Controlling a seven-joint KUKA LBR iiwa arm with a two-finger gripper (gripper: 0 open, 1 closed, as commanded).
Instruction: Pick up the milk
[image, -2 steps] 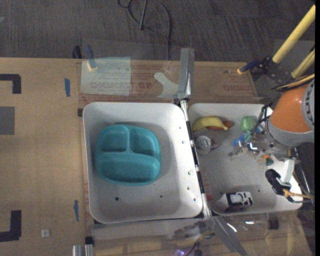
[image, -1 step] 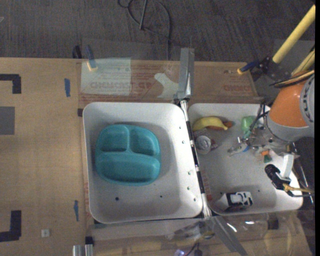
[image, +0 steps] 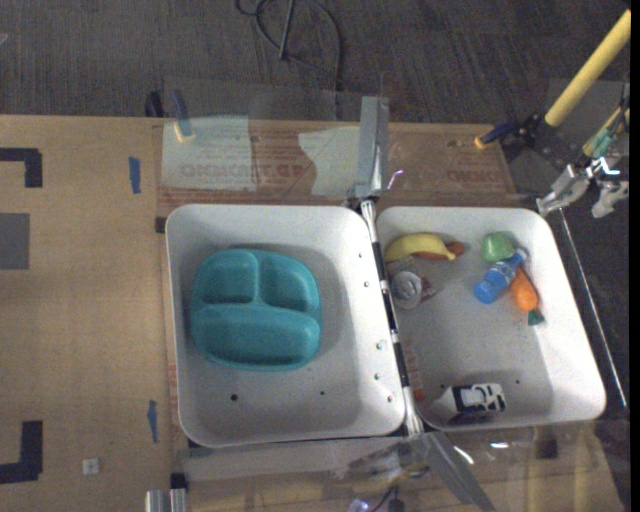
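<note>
The milk (image: 478, 398) is a small black-and-white carton lying on its side near the front wall of the right bin (image: 570, 350). My gripper (image: 585, 193) hangs past that bin's far right corner, outside its rim and far from the carton. Its two pale fingers (image: 562, 190) stand apart with nothing between them, so it is open.
The right bin also holds a banana (image: 420, 245), a silver can (image: 407, 287), a green toy (image: 498, 246), a blue bottle (image: 497, 277) and a carrot (image: 526, 293). A teal divided plate (image: 255, 307) lies in the left bin (image: 190, 400). A yellow pole (image: 590, 68) slants at the top right.
</note>
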